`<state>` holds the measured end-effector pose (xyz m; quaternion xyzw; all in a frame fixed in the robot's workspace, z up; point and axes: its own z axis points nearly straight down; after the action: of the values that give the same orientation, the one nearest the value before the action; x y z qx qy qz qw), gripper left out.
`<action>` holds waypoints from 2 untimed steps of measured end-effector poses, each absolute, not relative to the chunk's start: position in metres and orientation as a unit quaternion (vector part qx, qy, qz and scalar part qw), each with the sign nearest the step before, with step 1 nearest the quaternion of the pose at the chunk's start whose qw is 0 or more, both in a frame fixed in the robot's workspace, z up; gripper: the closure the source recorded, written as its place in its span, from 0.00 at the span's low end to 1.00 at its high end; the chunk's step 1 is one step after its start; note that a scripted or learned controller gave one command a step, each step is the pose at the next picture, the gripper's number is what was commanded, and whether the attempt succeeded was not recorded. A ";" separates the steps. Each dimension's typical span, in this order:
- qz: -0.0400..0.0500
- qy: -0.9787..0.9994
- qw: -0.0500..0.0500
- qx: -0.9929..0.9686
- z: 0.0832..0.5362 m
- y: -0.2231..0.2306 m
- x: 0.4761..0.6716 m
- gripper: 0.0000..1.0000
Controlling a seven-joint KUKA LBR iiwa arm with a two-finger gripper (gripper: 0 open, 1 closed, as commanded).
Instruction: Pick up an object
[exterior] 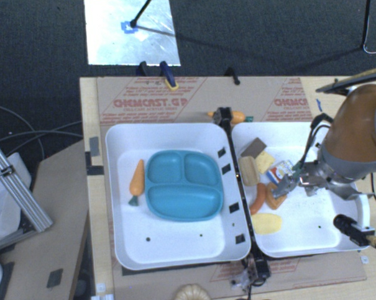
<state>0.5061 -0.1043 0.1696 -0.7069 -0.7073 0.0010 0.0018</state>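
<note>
where the arm comes in from the right edge of the frame, its claw sits low over the right bin, in the cluster of small things at that bin's left half; the claw tip is blurred against the clutter and i cannot tell how far open it is, nor whether it has hold of anything; beside the tip lies a small red, white and blue packet, touching or just under it, cannot tell which; a yellow piece lies just above-left of the packet, a dark brown block higher up near the bin's upper left corner, a tan block against the divider between the bins; an orange-red sausage shape lies below the claw, slanted, with another orange piece just beside it; a pale yellow oval lies lower, near the middle of the bin's left half, apart from the rest.

left bin: a blue divided plate at centre, a toy carrot just left of it, upright in the frame, near but not clearly touching the plate.

both bins rest on a brown cardboard sheet with red print; a shiny silver sheet lies at the upper left of the frame on the dark floor.
</note>
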 end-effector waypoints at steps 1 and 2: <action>0.001 -0.707 0.002 -0.707 0.108 -0.103 0.510 0.00; 0.000 -0.707 0.001 -0.707 0.083 -0.103 0.511 0.00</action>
<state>0.5106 -0.1032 0.0832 -0.7069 -0.7073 0.0003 0.0007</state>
